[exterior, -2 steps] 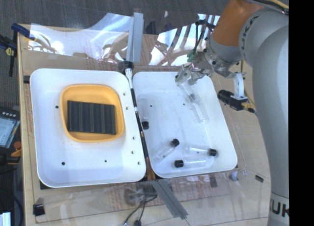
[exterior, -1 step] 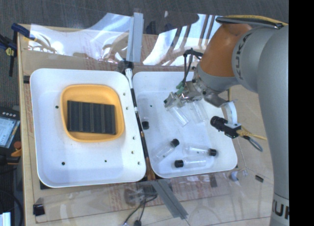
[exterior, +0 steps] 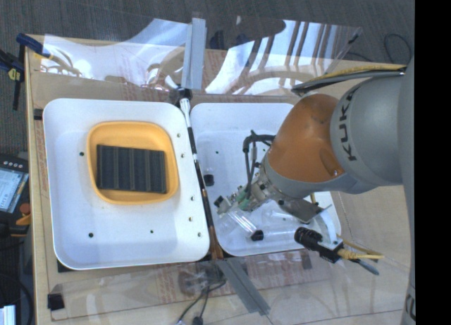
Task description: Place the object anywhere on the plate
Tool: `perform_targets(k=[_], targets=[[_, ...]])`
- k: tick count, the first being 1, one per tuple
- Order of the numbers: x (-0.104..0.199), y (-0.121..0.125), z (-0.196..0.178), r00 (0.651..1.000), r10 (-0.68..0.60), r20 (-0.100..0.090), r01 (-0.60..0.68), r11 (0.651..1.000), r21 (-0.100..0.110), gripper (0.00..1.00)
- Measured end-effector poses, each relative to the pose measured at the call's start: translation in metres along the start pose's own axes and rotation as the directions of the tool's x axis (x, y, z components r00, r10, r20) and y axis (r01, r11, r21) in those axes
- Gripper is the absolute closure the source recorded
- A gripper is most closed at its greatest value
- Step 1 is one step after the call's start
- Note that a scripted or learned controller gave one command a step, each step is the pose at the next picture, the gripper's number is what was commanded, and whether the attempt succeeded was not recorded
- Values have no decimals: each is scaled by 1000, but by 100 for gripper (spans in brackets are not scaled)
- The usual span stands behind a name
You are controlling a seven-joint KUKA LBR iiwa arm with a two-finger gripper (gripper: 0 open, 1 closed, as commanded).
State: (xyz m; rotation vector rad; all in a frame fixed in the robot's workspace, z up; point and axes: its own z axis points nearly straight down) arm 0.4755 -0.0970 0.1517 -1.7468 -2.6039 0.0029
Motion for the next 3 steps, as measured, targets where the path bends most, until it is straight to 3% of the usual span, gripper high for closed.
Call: perform_targets(k=[1,2,3], targets=[[18,75,-107,989,-150,5,150,989,-4,100],[18,75,-107,989,-149,5,149,989,-3,0],[61,91,-96,992,-125,4,125,992,-2,0]])
